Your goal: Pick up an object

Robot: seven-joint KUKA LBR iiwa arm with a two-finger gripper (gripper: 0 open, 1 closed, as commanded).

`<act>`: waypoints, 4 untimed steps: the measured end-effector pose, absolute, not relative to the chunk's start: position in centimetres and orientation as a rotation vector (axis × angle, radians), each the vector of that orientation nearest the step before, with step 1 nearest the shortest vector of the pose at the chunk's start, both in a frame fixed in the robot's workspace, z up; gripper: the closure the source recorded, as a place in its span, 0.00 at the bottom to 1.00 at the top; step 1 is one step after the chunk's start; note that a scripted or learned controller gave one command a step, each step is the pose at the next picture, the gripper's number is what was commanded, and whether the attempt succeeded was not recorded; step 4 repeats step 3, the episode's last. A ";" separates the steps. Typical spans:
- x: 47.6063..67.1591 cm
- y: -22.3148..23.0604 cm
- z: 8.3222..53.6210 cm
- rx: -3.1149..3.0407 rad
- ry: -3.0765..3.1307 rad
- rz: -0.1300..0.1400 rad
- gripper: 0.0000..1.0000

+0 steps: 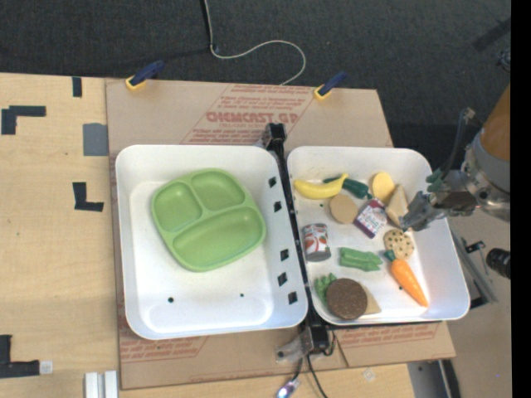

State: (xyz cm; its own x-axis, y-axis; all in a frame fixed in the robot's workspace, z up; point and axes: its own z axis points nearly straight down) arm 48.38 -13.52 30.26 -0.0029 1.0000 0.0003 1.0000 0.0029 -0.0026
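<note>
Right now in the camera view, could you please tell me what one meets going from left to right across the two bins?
Green divided plate in the left bin → small can → green beans → cookie → the claw over the right bin's right side.

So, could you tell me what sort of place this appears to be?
Probably a robotics lab bench: two white bins clamped onto cardboard, toy food such as a banana and carrot, and a robot gripper reaching in.
</note>
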 end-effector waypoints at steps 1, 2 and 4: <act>48.6 -5.3 37.6 -2.214 -2.232 -0.005 1.00; 48.4 4.6 35.8 -2.216 -2.226 0.002 1.00; 48.4 7.6 44.6 -2.219 -2.228 -0.005 1.00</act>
